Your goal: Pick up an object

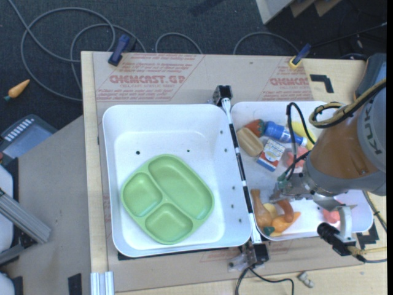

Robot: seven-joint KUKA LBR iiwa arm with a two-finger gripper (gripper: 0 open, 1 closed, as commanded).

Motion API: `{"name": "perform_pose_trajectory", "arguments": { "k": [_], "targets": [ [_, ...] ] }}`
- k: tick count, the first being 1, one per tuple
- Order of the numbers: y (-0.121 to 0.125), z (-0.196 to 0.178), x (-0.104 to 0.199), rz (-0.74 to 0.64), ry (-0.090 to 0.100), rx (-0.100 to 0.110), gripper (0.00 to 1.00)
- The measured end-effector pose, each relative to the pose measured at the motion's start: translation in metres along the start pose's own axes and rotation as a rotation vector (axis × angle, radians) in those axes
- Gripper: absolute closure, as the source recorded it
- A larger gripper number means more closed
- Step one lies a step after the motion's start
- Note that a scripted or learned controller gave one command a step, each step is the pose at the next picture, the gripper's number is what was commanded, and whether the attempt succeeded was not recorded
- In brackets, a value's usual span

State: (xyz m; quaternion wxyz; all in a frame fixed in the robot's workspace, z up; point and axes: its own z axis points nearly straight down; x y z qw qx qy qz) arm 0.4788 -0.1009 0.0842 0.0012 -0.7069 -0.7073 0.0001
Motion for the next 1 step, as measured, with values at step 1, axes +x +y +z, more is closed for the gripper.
{"name": "perform_pose_trajectory", "arguments": {
  "k": [1],
  "targets": [
    [0.0047,-0.1,0.0767,0.0,-0.001,-0.001,1.0]
  ]
}}
